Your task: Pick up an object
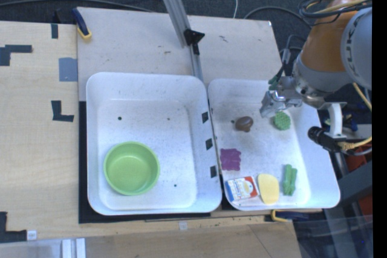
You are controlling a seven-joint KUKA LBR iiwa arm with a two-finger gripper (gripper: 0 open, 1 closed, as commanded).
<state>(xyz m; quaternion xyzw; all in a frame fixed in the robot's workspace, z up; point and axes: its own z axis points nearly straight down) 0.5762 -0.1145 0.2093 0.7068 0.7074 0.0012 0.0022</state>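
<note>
1. Pincer (pixel 275 104) hangs low over the upper part of the right bin (pixel 314 187); we cannot tell how it is set.
2. We see a round green object (pixel 281 121) just below and slightly right of it, the nearest candidate, with no clear long axis.
3. A brown lump (pixel 243 124) lies to the pincer's left, near but apart.
4. We read "KU" on the arm (pixel 354 48); the red-and-white packet (pixel 240 188) carries print too small to read.

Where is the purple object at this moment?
The purple object lies in the right bin, near its left wall, below the brown object and above the red-and-white packet.
</note>
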